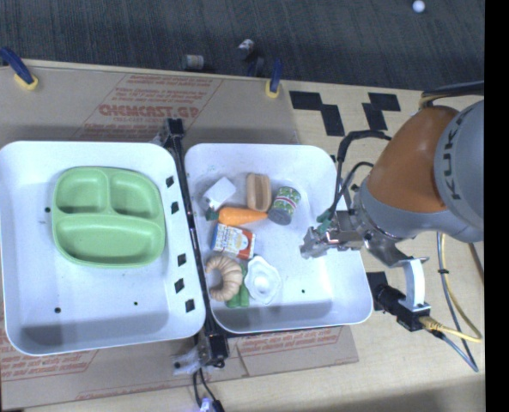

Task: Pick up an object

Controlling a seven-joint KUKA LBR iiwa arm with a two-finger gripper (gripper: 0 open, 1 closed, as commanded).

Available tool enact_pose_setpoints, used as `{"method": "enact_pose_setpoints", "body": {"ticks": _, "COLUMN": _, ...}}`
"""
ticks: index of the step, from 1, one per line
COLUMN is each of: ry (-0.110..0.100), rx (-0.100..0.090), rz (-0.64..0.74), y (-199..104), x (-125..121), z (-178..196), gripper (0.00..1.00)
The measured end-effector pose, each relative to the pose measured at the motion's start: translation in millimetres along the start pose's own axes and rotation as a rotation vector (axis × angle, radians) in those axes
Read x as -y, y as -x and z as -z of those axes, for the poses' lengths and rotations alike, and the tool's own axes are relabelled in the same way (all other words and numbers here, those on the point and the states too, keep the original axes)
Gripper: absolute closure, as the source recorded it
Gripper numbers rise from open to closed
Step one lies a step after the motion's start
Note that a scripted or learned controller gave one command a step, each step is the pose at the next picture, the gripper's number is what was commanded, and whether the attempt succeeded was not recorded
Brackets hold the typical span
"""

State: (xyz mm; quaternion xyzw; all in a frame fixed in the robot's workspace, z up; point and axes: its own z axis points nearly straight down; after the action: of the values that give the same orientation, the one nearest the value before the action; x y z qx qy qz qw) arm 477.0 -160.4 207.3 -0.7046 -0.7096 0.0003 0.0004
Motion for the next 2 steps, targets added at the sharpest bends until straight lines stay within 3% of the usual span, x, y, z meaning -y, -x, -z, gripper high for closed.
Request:
{"method": "enact_pose_setpoints", "body": {"ticks": 1, "ry": 0.005, "rx": 0.002, "rz": -0.001, "y": 5.0, "x": -0.7, "z": 38.0, "gripper": 1.00}}
{"method": "enact_pose_setpoints", "body": {"ticks": 2, "ry": 0.007, "rx": 0.003, "rz": 0.000, "y": 5.9, "x": -1.0, "z": 46.6, "gripper": 1.00}}
